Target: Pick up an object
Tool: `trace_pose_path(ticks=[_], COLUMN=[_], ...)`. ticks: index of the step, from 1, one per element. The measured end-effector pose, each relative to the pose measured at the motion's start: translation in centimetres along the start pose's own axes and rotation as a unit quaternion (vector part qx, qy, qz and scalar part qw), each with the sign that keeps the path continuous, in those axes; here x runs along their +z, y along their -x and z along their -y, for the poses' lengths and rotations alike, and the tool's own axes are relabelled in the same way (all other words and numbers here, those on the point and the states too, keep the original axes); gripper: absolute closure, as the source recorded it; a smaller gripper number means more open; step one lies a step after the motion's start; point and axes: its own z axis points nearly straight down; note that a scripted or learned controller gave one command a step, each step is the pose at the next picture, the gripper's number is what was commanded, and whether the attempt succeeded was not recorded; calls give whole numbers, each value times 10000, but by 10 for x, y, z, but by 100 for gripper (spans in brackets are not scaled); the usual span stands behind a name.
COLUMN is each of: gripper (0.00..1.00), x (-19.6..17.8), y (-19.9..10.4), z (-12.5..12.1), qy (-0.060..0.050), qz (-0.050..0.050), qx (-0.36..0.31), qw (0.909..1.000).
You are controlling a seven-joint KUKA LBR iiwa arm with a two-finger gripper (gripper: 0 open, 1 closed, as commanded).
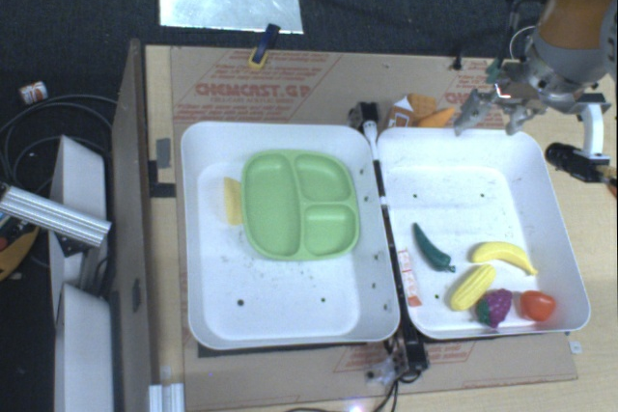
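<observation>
The right bin [483, 178] holds a dark green pepper [433, 247], a yellow banana [502, 255], a corn cob [472, 286], purple grapes [495, 306] and a red tomato [537, 305], all clustered at its near right corner. My gripper [493, 118] hangs over the far rim of that bin, well away from the cluster. Its two fingers are spread open with nothing between them.
The left bin [208, 304] bears a green divided plate [297, 205] with a small yellow piece [232, 201] at its left edge. An orange object [435, 116] lies on the cardboard just behind the right bin, left of the gripper.
</observation>
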Motion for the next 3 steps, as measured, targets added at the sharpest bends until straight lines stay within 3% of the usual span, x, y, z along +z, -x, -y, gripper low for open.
trace_pose_path(ticks=[1, 2, 3], gripper=[0, 0, 0], x=[87, 94, 168], y=[78, -10, -43], z=[50, 111, 134], qy=[-40, -37, -12], qz=[1, -28, -10], qx=[47, -25, -4], qw=[10000, 10000, 10000])
